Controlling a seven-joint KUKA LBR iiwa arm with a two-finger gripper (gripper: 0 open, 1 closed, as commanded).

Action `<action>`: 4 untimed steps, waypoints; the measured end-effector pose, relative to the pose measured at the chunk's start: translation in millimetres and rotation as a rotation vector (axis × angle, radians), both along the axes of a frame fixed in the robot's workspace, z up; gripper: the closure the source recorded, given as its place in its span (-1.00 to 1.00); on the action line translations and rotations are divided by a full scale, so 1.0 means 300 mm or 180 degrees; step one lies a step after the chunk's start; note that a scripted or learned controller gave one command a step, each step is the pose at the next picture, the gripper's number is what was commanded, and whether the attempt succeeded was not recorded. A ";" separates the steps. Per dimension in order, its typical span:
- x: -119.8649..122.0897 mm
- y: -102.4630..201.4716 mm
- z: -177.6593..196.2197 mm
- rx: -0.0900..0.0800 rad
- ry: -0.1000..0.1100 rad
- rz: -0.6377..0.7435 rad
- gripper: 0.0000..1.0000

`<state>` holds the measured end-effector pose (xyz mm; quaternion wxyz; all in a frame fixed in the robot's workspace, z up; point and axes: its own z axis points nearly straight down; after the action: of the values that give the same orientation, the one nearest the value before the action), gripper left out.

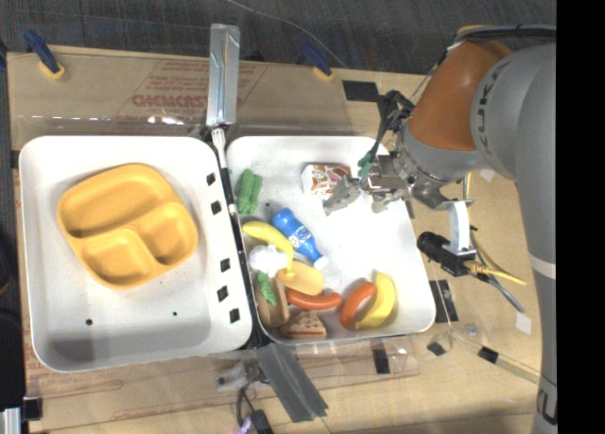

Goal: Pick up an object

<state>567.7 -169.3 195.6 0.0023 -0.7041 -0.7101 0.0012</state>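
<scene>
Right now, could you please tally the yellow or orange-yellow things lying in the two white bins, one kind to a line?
Divided yellow tray, in the left bin: 1
Yellow bananas, one at the right bin's left side, one by its lower right corner: 2
Total: 3

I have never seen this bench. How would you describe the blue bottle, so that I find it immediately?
Look at the right white bin, the one crowded with toy food. Near its middle, toward the divider, lies the blue bottle, tilted, with its white cap pointing to the lower right. It rests beside a yellow banana and is the single blue item there.
</scene>
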 end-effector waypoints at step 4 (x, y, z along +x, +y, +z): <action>-0.095 0.177 -0.343 -0.0001 -0.0016 0.0069 -1.00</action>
<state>539.1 -116.2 92.7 0.0004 -0.6964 -0.7177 -0.0005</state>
